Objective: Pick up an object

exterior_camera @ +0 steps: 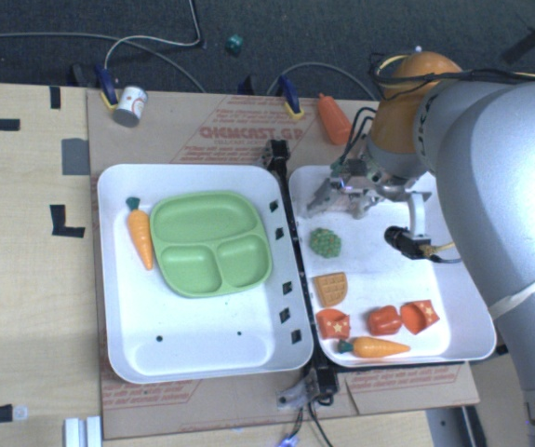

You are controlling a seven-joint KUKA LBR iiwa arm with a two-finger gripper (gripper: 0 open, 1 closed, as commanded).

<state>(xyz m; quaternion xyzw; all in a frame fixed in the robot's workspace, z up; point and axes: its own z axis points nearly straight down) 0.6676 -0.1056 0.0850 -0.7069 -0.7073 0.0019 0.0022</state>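
My gripper [340,205] hangs over the back left part of the right bin [453,291], its fingers spread open with nothing between them. Just below it a green broccoli piece [325,243] lies on the bin floor, apart from the fingertips. Nearer the front lie a tan waffle piece [330,287], three red pieces [333,324] [384,319] [419,315] and an orange carrot [375,347]. The left bin [118,324] holds a green divided plate [213,242] and a second carrot [140,237].
The wall between the two bins [290,250] runs just left of the gripper. An orange toy [334,119] and a small white can [129,104] lie on the cardboard behind the bins. The grey arm [490,184] covers the right bin's far right side.
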